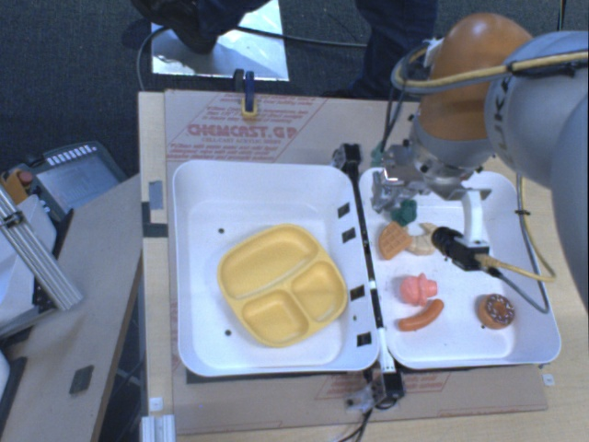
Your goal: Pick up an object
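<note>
Bench [150, 145] is carrying a cardboard sheet [239, 129] with red print, and two white bins are sitting side by side on it.

Arm [543, 99] is reaching in from the right, its orange band [474, 53] hanging over the far edge of the right bin [460, 348].

Left bin [207, 187] is holding a yellow tray [276, 284] with three compartments, lying flat and turned at an angle, toward the near side.

Hand [391, 191] is hovering low over the right bin's far left corner, close to the divider between the bins. Whether it is released or clenched cannot be told from this angle; nothing is showing in its grasp.

Right bin's contents, all lying on the floor of the bin:
- Sausage [421, 316], orange-red, is lying near the front, tilted up to the right.
- Waffle [393, 240], round and tan, is sitting at the left side, near the hand on its near side.
- Pink piece [419, 288] is resting between waffle and sausage, just beside the sausage.
- Donut [496, 310], brown with pale specks, is sitting at the right, well apart from the hand.
- Pale piece [423, 240] is touching the waffle's right edge.
- Green piece [403, 215] is lying just beside the hand, between it and the waffle.
</note>
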You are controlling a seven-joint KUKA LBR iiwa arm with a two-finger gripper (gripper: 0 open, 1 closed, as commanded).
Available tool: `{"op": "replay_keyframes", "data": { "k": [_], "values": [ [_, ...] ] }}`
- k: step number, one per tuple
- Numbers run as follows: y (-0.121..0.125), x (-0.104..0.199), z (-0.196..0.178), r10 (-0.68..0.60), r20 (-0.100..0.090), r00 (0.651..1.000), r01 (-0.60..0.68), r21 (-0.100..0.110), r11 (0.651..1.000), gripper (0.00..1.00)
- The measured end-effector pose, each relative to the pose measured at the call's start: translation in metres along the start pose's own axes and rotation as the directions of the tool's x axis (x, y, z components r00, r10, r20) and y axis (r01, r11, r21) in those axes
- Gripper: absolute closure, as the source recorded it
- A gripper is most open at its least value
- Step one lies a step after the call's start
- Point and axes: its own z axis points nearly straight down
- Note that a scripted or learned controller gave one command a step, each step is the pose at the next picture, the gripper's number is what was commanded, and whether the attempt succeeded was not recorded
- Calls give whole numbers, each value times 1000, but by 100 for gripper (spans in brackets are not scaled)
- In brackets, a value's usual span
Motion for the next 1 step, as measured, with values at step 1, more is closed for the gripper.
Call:
{"op": "replay_keyframes", "data": {
  "k": [1],
  "values": [
    [3,63,12,-1,0,1000,1,0,1000,100]
  ]
}}
